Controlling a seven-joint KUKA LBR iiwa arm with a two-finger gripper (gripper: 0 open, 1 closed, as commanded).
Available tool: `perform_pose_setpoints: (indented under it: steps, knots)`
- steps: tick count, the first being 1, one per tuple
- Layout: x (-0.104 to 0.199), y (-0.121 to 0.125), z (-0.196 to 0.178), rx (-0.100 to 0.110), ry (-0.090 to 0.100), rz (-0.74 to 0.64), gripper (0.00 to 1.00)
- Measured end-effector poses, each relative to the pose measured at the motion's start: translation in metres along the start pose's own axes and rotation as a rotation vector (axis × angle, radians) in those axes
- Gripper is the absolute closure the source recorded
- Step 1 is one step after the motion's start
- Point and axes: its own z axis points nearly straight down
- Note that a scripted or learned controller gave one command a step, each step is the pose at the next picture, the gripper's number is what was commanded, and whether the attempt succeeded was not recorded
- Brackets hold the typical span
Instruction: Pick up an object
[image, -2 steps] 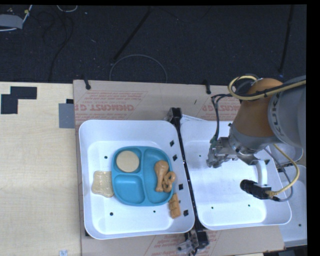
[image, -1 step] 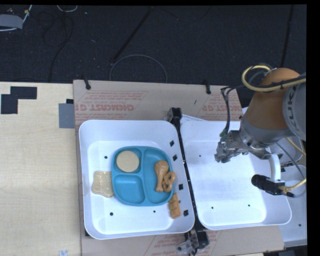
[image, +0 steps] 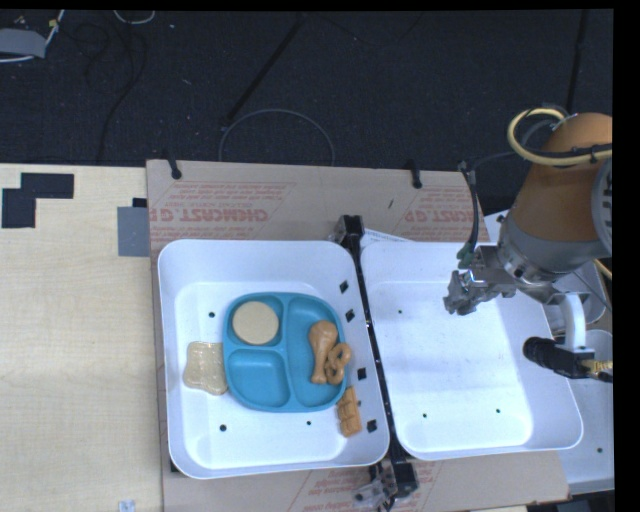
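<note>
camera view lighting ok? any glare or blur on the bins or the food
Camera view: even, soft light; the left bin and right bin read bright white without harsh glare; the blue tray and its food are fairly sharp; the end effector looks dark and slightly soft; the background above the bench is dim.

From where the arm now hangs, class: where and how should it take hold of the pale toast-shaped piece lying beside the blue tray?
Grip the toast-shaped piece across its narrow width, coming straight down from above. It lies flat on the left bin floor, touching the blue tray on one side. So closing along the tray's edge, top to bottom in the view, probably suits the end effector best.
</note>
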Motion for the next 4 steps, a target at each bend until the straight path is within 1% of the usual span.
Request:
perform_pose_setpoints:
  steps: [1, 2, 3, 4]
  knots:
    - [-0.001, 0.001, -0.053, -0.002, 0.0, -0.005, 1.0]
    - [0.046, 0.014, -0.05, 0.002, 0.001, -0.008, 1.0]
    - [0.094, 0.019, -0.027, 0.006, 0.001, -0.008, 1.0]
    - [0.148, 0.027, -0.025, 0.003, 0.001, -0.008, 1.0]
